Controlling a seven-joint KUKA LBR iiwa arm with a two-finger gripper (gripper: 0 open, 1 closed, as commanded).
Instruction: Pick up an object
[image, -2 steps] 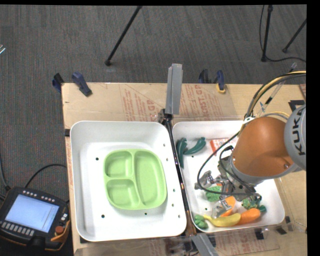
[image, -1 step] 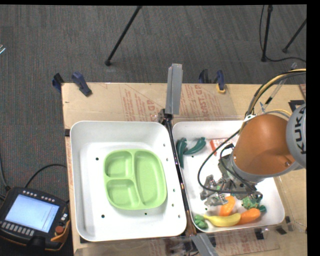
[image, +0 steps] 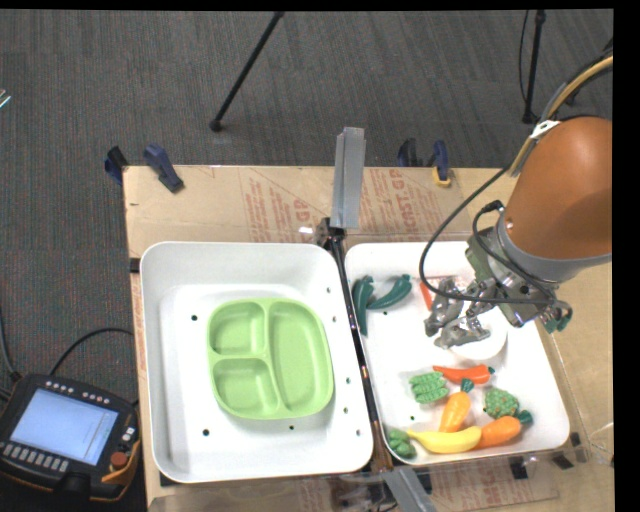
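gripper low over the toy food in the right bin

the gripper (image: 458, 322) hangs low in the right bin (image: 535, 425), just above a small white dish (image: 482, 345); whether its fingers are parted or closed cannot be told, and nothing shows between them. nearest below lies a red-orange chilli (image: 466, 373), then a ridged green leafy piece (image: 428, 387), an orange carrot (image: 453, 411), a green broccoli (image: 500, 403), an orange piece (image: 500, 432) and a yellow banana (image: 447, 441), clustered at the near edge. dark green pods (image: 378, 292) lie at the bin's far left. the left bin (image: 170, 300) holds a light green divided plate (image: 270, 357).
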